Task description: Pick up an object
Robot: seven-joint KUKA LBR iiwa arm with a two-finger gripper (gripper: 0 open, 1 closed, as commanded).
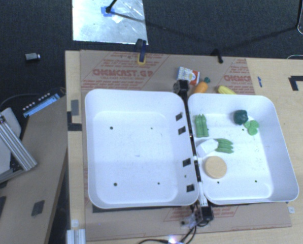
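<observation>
The right bin (273,182) holds several small items. A green ridged piece (201,125) lies by its left wall. A dark teal lump (240,117) sits toward the back, with a light green piece (252,127) beside it. A green pea pod (224,145) rests next to a white piece (206,147). A round tan disc (215,167) lies nearer the front.
The left bin (136,151) stands beside the right one. Behind the bins on the brown board lie an orange carrot shape (200,87), a yellow banana shape (226,90) and a small white packet (187,74). A metal frame (9,141) stands at far left.
</observation>
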